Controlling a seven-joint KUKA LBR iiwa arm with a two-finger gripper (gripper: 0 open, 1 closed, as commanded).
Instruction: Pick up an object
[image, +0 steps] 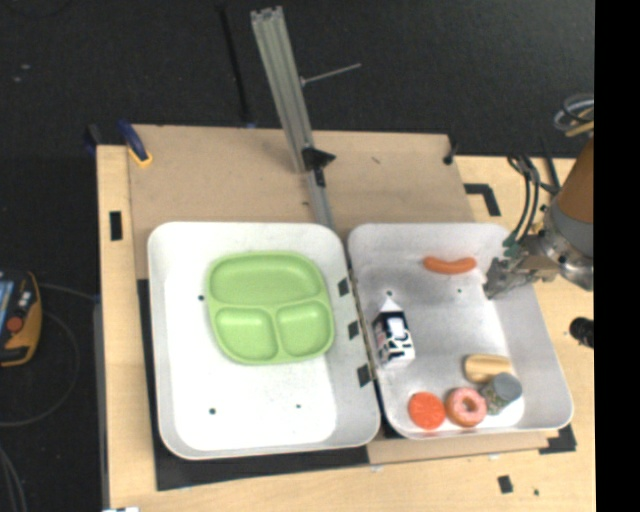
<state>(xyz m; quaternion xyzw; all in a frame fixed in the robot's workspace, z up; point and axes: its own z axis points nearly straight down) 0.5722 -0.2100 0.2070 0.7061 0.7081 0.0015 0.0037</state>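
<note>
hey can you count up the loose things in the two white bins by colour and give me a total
Green: 1, the divided plate in the left bin
Orange: 2, the sausage and the round piece in the right bin
Pink: 1, the doughnut
Tan: 1, the bread-like piece
Grey: 1, the round lump
Black and white: 1, the small carton
Total: 7

The plate (270, 307) is light green. The sausage (449, 264) is orange-red. The donut (465, 406) is pink. The little carton (393, 334) is black and white.
</note>
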